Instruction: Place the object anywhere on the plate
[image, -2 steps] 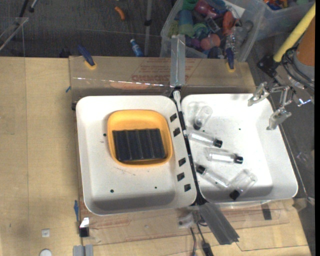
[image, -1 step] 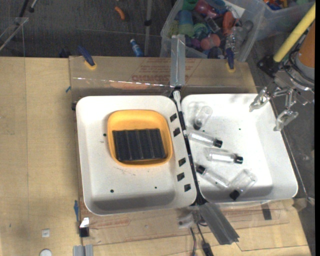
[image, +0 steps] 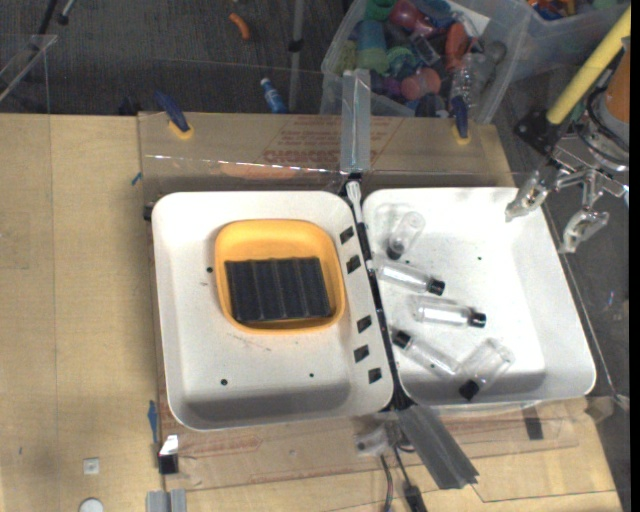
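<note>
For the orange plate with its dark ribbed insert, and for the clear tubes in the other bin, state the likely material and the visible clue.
Orange square plate: probably plastic, smooth, soft sheen. Dark ribbed insert: matte, perhaps rubber or plastic. Clear black-capped tubes: transparent, glass or plastic; the view cannot settle which.

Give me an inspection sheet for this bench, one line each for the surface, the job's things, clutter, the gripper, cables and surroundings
Surface: wooden bench bearing a left bin and right bin side by side.
Job's things: orange plate with a dark ribbed insert in the left bin; clear vials with dark caps scattered in the right bin.
Clutter: nothing seen in the bins beyond these.
Gripper: gripper over the right bin's far right corner, fingers apart, nothing between them.
Cables: dark leads below the bins.
Surroundings: clear tub of coloured toys behind the bench.
</note>
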